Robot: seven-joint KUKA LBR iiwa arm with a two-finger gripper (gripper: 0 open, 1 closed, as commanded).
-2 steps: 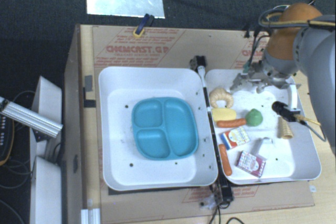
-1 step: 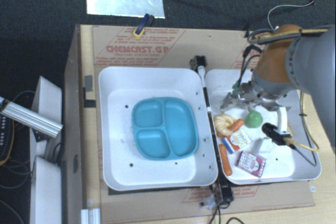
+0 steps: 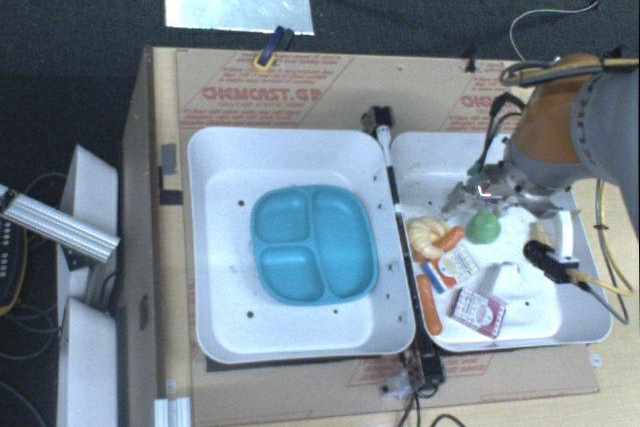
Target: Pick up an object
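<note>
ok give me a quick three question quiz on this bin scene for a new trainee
1. True or false: the blue divided plate lies in the right bin.
2. Which is nearest the gripper? A) green ball B) red-and-white packet C) orange carrot-like stick
3. Fill in: the croissant-like pastry lies against the right bin's ____ wall.

Key: 1 false, it is in the left bin; 2 A; 3 left.

Divided plate [image 3: 313, 243] in left bin [image 3: 215, 245]; small objects [image 3: 452, 265] in right bin [image 3: 580, 310].
</note>
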